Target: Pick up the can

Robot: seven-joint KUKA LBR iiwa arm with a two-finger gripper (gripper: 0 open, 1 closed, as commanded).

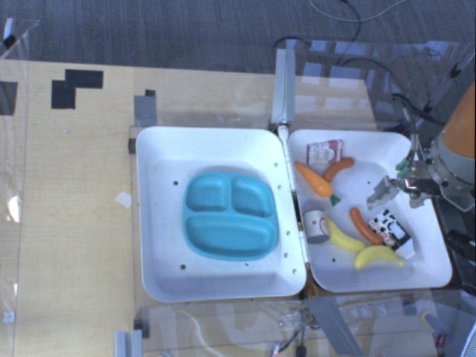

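Observation:
The can [315, 225] is small and white with a coloured label. It stands in the right bin [439, 274], close to that bin's left wall, touching the end of a yellow banana [363, 250]. My gripper [399, 194] hovers over the right half of the same bin, well to the right of the can and a little farther back. Its fingers [381, 193] stand apart with nothing between them. The grey arm with its orange band enters from the right edge.
The right bin also holds a carrot [313, 179], a red sausage [365, 226], a reddish piece [339, 167], a pink-and-white carton [325, 152] and a black-and-white box [393, 230] just below the gripper. The left bin [156, 199] holds a blue divided plate [229, 216].

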